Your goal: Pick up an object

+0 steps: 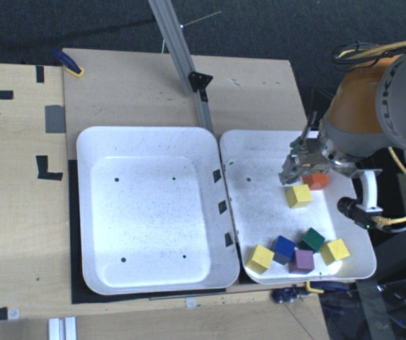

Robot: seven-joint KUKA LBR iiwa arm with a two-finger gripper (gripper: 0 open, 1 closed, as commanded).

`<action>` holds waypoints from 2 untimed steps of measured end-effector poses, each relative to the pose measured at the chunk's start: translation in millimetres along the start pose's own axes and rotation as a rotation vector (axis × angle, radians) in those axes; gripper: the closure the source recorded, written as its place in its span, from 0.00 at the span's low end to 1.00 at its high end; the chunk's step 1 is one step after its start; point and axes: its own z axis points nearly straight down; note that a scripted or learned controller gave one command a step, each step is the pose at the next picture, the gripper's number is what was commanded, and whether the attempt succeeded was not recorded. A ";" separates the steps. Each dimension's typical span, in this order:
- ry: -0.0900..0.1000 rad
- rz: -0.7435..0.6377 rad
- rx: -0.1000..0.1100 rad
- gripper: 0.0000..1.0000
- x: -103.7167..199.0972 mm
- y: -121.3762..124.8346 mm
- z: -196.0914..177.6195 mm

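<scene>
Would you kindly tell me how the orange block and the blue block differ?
The orange block lies right beside the tool, partly hidden by it; the blue block sits far from it, fully visible. The orange one neighbours one yellow block; the blue one sits in a cluster. Both are in the right bin.

Your count for this bench, taken with the right bin [259,190] as landmark:

- Bins: you have two, the right bin and the left bin [146,211] touching its left wall.
- Blocks inside the right bin: you have seven.
  - Yellow: three — one [299,196] near its middle right, one [261,258] at its front wall, one [336,251] in its front right corner.
  - Orange: one [318,181], near its right wall.
  - Blue: one [284,248].
  - Green: one [313,239].
  - Purple: one [303,260].
- Arms over the right bin: you have one [362,112].
</scene>
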 end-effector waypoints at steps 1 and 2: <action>0.000 -0.002 -0.002 1.00 9.8 2.8 -57.6; 0.003 -0.006 0.004 1.00 67.0 17.1 -59.2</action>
